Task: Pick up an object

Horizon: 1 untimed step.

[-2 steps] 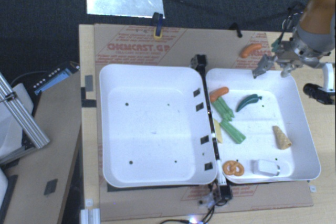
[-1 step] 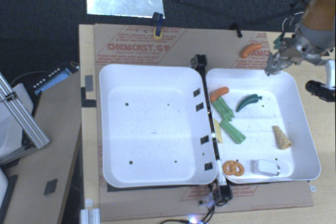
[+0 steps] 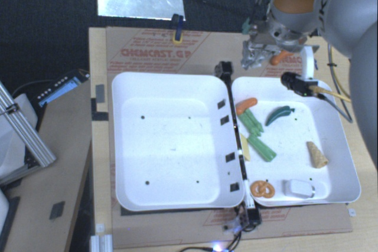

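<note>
My gripper (image 3: 255, 59) hangs over the back edge of the right bin (image 3: 339, 144), above the cardboard behind it. A small orange thing (image 3: 277, 58) shows just to its right, and I cannot tell whether it is held. In the right bin lie an orange sausage-shaped piece (image 3: 246, 105), a dark green pepper (image 3: 279, 114), two light green pieces (image 3: 251, 121) (image 3: 261, 147), a tan cone (image 3: 317, 154), a pretzel (image 3: 261, 189) and a white block (image 3: 298, 188).
The left bin (image 3: 171, 138) sits beside the right one, with a black clip strip (image 3: 235, 138) along the shared wall. A black fitting (image 3: 298, 84) pokes in at the right bin's back corner. A yellow-and-blue clamp (image 3: 176, 29) stands behind the left bin.
</note>
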### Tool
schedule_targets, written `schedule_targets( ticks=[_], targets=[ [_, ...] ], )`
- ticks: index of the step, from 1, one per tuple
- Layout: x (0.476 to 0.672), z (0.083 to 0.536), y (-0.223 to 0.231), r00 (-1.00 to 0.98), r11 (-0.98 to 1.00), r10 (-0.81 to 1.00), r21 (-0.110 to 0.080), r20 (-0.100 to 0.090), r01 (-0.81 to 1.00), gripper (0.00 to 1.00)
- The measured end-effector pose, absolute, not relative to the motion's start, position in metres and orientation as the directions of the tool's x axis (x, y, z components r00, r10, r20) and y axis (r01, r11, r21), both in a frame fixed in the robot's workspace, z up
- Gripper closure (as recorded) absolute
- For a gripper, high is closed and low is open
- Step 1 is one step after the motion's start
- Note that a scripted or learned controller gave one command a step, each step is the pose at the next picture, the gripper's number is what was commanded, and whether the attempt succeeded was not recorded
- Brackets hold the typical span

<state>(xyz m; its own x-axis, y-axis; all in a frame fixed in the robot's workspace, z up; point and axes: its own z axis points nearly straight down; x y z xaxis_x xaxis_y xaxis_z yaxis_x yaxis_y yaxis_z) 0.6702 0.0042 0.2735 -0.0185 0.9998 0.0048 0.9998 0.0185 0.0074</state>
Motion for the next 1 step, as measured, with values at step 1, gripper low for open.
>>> schedule_targets(
  ticks=[1],
  targets=[
    [0.6695,0.3712,0.0737,-0.013,0.013,1.0,0.013,0.004,1.0,1.0]
  ],
)
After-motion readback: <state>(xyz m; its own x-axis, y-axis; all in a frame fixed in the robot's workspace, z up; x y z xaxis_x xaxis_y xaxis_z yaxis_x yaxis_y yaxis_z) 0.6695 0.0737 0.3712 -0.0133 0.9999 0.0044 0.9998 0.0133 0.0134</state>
